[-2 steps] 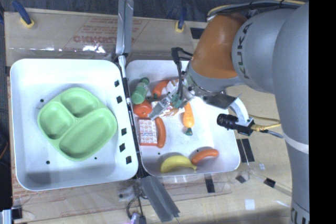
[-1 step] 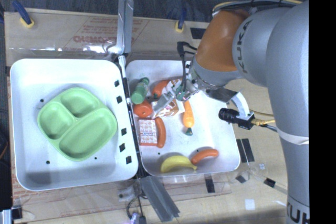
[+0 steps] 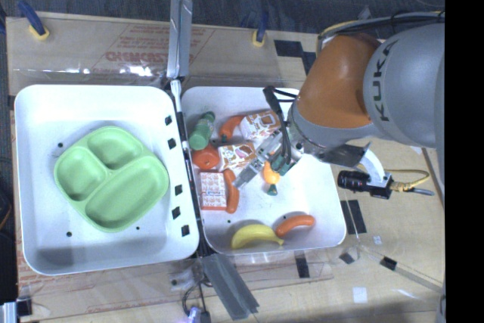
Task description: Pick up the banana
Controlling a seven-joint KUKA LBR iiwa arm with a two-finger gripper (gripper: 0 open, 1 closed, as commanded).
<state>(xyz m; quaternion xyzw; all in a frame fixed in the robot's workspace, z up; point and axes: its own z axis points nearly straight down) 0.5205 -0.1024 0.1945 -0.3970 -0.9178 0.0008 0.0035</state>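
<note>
Banana point(image 3: 256, 235): yellow, curved, lying flat; well below the gripper point(image 3: 266, 165), apart from it, near the bin's front wall.

The bench point(image 3: 91, 49) is viewed from a single fixed camera set above it, angled downward at a slant. Both white bins are taken in whole, the left bin point(image 3: 30, 163) and the right bin point(image 3: 321, 215), from a moderate height, with the arm point(image 3: 378, 87) entering at the right.
</note>
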